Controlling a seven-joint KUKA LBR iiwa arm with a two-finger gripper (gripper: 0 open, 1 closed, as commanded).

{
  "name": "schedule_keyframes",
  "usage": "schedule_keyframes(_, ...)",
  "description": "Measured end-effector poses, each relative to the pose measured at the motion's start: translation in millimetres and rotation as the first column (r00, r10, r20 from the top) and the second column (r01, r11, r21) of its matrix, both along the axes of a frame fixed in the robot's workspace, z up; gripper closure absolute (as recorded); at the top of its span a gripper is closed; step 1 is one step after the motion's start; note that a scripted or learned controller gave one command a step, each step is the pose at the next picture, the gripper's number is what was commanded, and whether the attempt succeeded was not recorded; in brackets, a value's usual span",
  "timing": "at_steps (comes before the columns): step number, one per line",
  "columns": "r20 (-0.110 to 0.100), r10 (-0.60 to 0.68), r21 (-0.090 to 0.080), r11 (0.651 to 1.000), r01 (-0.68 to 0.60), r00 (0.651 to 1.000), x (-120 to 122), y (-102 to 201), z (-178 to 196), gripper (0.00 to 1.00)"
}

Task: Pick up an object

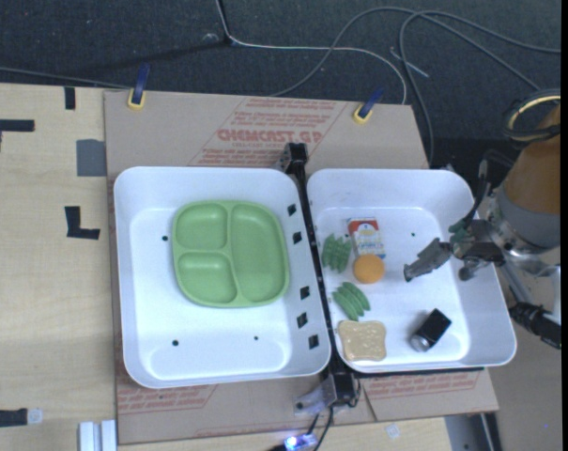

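The left bin (138,252) holds 1 green divided plate (231,253) with 3 compartments, lying flat near its middle. Across the black divider, the right bin (452,191) carries the likely targets: a dark green leafy piece (336,251), a small carton (364,237) with red and white print too blurred to read, an orange ball (368,270) touching the carton's lower edge, a green pod-like piece (351,299) below that, a tan slice of toast (362,340) near the front wall, and a small black object (431,330) toward the front right corner. The gripper (424,266) hangs over the bin's right half, just beside the orange ball and apart from every item; 1 grey finger points left, but whether the claw is spread or pressed together I cannot tell. By my reading this is the approach step, with nothing grasped yet. The next move calls for centring over 1 item, likely the ball or the black object, then descending. On the cardboard (265,130) behind the bins, red print seems to read "CHEMCAST GP".
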State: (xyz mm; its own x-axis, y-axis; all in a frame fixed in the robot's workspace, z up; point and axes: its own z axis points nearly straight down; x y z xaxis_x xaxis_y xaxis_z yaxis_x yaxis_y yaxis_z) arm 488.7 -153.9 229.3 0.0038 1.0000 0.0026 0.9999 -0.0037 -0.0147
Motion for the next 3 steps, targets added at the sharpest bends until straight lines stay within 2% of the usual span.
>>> schedule_keyframes(1, 0.013, 0.005, -0.002, 1.000, -0.004, 1.000, 3, 1, 7, 0.00)
schedule_keyframes(2, 0.010, 0.004, -0.002, 1.000, -0.004, 1.000, 3, -2, -37, 0.00)
schedule_keyframes(3, 0.009, 0.005, -0.001, 1.000, -0.005, 1.000, 7, 7, -96, 0.00)
